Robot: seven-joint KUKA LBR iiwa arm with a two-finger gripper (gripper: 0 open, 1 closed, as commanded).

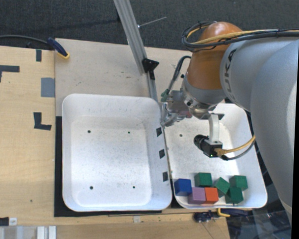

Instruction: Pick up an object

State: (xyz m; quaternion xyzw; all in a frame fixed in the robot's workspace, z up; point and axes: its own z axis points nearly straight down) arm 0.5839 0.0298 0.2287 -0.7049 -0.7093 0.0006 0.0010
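Note:
Several small blocks lie clustered at the near edge of the right bin (238, 120): a blue block (183, 186), a purple block (198, 195), an orange block (211, 194) and green blocks (203, 179) around them. My gripper (168, 117) hangs over the far left corner of the right bin, close to the wall shared with the left bin. It is well away from the blocks, and the wrist and orange band hide most of it from above.
The left bin (69, 138) sits beside the right one on a black mat. A grey metal pole (136, 36) slants down to the bins' far edge. A blue and yellow clamp (58, 47) lies at the back left. The arm covers the right side.

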